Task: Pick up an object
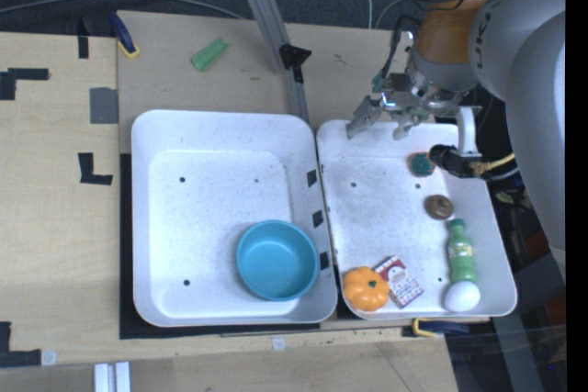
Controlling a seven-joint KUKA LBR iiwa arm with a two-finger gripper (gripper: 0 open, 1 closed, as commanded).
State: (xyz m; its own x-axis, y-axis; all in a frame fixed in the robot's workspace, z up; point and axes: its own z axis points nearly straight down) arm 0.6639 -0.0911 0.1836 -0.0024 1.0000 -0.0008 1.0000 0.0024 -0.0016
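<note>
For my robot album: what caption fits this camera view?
Open gripper above the right bin's far edge; blue bowl in left bin.

Open floor in right bin's [367,197] left half

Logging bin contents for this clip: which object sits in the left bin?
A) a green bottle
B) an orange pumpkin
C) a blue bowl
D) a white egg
C. The blue bowl rests near the front right corner of the left bin.

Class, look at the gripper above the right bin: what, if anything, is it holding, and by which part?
Nothing is held. The gripper hangs open over the far edge of the right bin, with no object between its fingers.
</note>
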